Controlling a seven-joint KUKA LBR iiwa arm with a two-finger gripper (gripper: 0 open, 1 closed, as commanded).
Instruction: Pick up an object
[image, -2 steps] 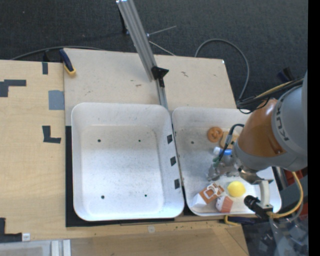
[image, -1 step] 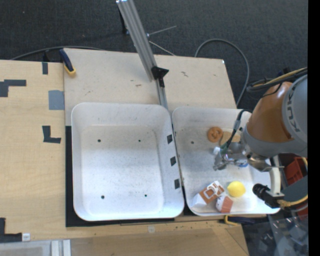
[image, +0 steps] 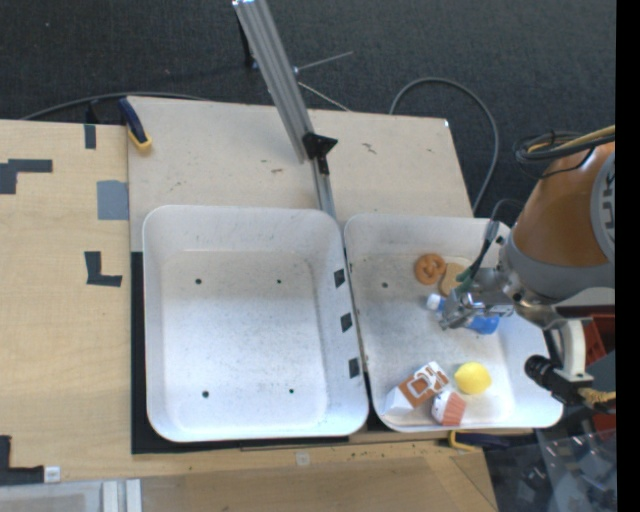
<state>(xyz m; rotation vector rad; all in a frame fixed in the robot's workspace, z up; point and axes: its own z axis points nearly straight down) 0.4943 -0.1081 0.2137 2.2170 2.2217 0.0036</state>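
Camera view: the two-finger gripper (image: 462, 312) is lowered into the right shallow white bin (image: 395, 240), over a blue plastic object (image: 484, 322) beside an orange round cookie-like piece (image: 430, 267). Its grip cannot be told.

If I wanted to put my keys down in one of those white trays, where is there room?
The left bin offers bare floor from wall to wall. In the right bin, the strip along the divider is free. Its right half is crowded: the gripper by an orange round thing and blue object, a yellow ball and carton below.
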